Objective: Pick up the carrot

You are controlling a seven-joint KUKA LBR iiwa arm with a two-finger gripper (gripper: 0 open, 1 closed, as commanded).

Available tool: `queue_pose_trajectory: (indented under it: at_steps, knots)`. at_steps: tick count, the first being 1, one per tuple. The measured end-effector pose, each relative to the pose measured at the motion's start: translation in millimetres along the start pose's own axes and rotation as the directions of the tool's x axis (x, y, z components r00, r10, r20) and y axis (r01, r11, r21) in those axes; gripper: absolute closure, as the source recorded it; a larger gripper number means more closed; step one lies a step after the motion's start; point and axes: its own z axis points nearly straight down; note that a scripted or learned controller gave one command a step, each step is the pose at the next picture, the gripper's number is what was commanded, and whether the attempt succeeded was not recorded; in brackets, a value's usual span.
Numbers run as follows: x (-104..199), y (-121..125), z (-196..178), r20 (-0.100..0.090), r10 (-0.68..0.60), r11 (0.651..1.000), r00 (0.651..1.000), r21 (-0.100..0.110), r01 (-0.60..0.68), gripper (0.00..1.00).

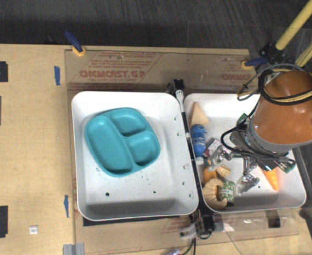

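Right now my gripper (239,170) is hovering spread open, gripping nothing, over the right bin (299,195); the carrot (272,178) is lying just beside it, toward the bin's right wall.

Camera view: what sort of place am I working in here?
Likely a robotics lab test bench: two white bins clamped onto a cardboard-covered bench, a teal divided tray, and toy food near the gripper.

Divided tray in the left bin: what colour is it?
Turquoise blue; the divided tray shows plainly in the camera view.
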Motion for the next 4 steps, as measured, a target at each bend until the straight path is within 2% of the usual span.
queue_pose_trajectory:
  at_steps: [1,2,3,4]
  knots:
    - [-40,39,-10,0.004,-0.22,0.975,0.975,0.002,0.22,0.0]
    - [-15,3,1,0.0,-0.153,0.988,0.988,0.0,0.153,0.0]
    - [10,-23,0,0.002,-0.471,0.882,0.882,0.002,0.471,0.0]
    - [-33,42,0,0.002,-0.504,0.864,0.864,-0.002,0.504,0.0]
